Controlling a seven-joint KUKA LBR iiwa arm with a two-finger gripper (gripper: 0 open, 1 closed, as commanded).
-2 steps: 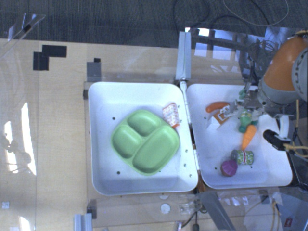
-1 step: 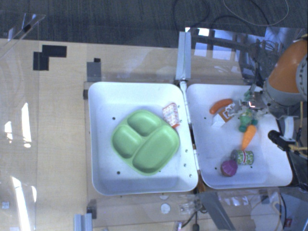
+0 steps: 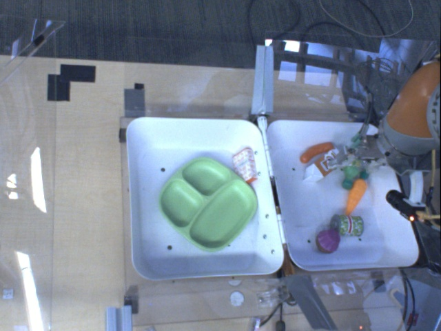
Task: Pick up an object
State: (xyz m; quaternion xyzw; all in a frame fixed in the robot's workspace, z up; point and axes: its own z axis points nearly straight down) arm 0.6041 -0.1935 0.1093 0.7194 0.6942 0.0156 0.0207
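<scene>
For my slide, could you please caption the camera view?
Arm's gripper above toy carrot in right bin; green plate in left bin.

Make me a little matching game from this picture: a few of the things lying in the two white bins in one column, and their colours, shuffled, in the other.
Things:
1. divided plate in the left bin
2. toy carrot in the right bin
3. round lump near the right bin's front edge
4. small packet beside the plate

Colours:
A. purple
B. white with red print
C. green
D. orange with a green top

Pairs: 1-C, 2-D, 3-A, 4-B
</scene>
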